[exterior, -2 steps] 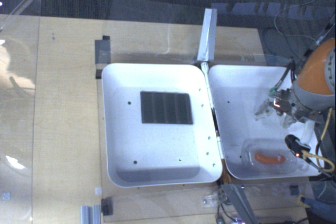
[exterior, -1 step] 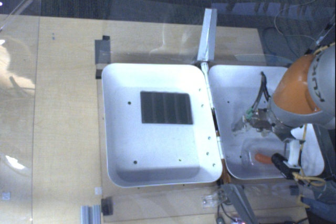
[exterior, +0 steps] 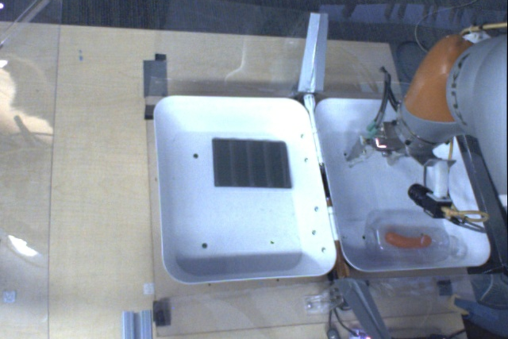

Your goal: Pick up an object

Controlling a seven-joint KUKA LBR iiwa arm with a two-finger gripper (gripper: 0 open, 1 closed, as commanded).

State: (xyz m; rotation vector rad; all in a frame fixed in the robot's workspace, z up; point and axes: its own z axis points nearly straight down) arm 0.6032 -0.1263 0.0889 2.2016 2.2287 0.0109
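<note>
Two white bins [exterior: 238, 266], one dark grate [exterior: 251, 163], one orange object [exterior: 407, 239].

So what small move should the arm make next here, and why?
Probably shift the pincer toward the near edge of the right bin and lower it. The only visible target, an orange object inside a clear casing, lies by that bin's near wall, while the pincer sits nearer the far side, apart from it.

The scene is lit evenly and quite brightly from above. Soft shadows are seen inside the left bin [exterior: 182, 171]. The edges are slightly blurred.
</note>
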